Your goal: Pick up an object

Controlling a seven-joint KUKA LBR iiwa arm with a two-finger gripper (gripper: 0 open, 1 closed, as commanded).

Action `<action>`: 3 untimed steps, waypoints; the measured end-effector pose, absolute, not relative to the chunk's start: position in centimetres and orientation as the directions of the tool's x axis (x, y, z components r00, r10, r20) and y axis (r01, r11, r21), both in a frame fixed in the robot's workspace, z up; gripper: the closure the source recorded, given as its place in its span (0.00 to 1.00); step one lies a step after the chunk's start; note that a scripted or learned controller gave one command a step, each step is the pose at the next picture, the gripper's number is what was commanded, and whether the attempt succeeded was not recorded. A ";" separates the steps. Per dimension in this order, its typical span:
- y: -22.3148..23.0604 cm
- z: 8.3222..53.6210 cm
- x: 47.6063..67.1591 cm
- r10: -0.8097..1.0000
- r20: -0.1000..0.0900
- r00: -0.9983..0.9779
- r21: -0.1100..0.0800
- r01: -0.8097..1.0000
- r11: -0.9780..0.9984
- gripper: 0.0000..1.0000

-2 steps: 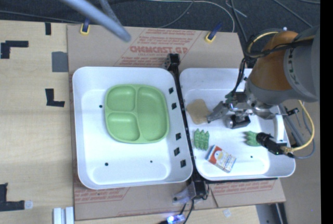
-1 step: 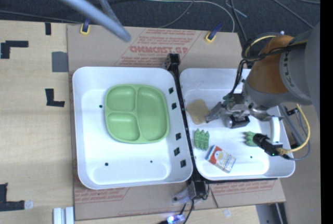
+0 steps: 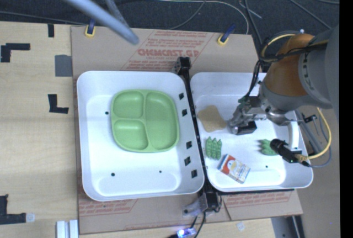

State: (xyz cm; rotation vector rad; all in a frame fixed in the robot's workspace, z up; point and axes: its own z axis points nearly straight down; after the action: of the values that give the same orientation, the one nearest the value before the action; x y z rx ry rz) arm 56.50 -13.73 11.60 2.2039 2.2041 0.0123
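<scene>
The end effector (image 3: 242,125) is seen low over the middle of the right bin (image 3: 287,179), at the end of the arm (image 3: 292,79) that reaches in from the right. Whether anything is gripped cannot be told from this view. No single object is named by the task, so the nearest candidate is judged the likely one: a flat tan piece (image 3: 210,119), which lies on the bin floor just to the left of the end effector, close but apparently apart. A green ridged block (image 3: 213,147) is placed below and left of it, with its long axis running roughly toward the near rim. A small printed box (image 3: 233,168) lies nearer the front, tilted, and a small green item (image 3: 268,147) rests to the right. The green divided plate (image 3: 145,120) sits in the left bin (image 3: 88,137), well apart.
</scene>
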 end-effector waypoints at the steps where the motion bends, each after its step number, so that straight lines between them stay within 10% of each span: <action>1: -14.5 16.5 56.0 1.000 -0.001 0.000 0.003 1.000 0.000 1.00; 3: -14.6 25.5 55.6 1.000 -0.001 -0.001 0.002 1.000 0.001 1.00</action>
State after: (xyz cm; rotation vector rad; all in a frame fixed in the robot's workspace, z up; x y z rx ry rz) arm 55.61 -14.56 25.51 2.2185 2.2210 0.0017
